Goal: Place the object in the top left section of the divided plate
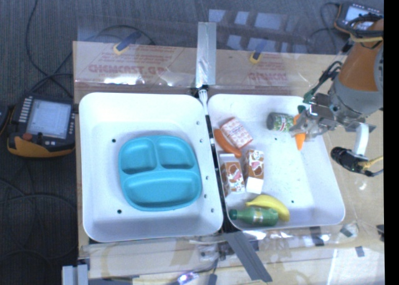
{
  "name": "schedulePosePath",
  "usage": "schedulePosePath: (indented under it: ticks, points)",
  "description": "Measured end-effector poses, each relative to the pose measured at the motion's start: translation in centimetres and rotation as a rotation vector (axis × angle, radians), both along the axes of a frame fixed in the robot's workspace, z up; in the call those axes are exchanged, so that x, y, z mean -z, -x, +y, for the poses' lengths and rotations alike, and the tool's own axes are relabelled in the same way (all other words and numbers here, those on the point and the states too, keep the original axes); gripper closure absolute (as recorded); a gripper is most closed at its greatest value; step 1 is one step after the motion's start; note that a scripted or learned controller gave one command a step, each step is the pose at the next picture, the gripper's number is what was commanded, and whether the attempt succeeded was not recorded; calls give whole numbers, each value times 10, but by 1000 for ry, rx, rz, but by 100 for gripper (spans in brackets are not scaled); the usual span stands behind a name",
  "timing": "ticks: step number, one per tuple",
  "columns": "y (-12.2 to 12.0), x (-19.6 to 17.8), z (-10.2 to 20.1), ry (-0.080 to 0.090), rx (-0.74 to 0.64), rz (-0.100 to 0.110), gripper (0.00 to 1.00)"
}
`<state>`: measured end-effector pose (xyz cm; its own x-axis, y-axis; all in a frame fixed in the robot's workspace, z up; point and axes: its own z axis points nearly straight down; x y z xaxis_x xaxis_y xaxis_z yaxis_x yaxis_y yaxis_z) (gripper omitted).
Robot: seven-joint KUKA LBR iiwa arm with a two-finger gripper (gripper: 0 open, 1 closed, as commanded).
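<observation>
The blue divided plate (161,173) lies in the left bin (100,121), with two small sections at its far side and one long section at its near side. Its top left section (140,154) has nothing in it. My gripper (307,123) hangs over the far right corner of the right bin (324,184). A small orange carrot-like piece (300,140) shows right at the gripper's tip, and a green can (280,121) lies just to its left. Whether the orange piece is gripped is hidden by the gripper body.
The right bin also holds a red-and-white carton (235,133), two small snack boxes (243,173), a banana (269,205) and a green bottle (254,216). A pendant (42,125) lies left of the bins. A ridge (209,153) separates the bins.
</observation>
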<state>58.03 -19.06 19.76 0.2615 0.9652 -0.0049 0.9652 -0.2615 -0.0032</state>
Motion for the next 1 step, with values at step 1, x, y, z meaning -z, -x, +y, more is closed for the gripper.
schedulePosePath:
  ticks: [1]
  points:
    - [-67,105,47,2,256,0,100]
